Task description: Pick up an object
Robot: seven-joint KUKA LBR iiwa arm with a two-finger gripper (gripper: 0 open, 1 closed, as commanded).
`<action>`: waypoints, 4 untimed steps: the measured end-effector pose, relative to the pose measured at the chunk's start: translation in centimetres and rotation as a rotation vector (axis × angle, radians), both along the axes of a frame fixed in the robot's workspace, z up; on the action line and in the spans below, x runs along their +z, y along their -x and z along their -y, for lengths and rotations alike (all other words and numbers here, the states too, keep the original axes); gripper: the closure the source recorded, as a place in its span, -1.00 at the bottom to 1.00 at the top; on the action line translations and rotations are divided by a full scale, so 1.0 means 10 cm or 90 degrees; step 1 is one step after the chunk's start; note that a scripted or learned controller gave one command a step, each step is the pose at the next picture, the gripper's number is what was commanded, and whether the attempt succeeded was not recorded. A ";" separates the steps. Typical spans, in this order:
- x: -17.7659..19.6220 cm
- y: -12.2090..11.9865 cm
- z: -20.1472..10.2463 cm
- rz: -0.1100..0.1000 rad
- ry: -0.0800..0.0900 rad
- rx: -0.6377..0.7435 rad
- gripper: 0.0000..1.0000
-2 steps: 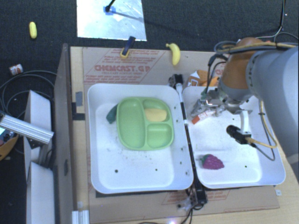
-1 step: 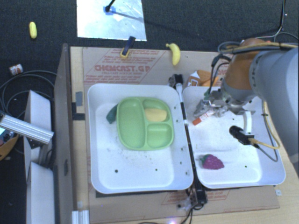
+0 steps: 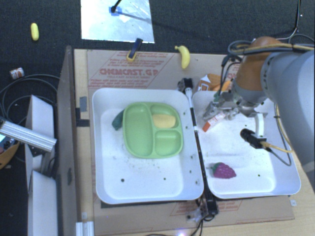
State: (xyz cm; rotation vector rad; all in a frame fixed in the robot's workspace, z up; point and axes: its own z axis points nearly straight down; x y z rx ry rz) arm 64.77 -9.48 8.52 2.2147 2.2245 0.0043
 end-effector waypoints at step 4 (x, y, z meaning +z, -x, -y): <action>0.11 0.00 -0.04 0.002 0.000 0.001 1.00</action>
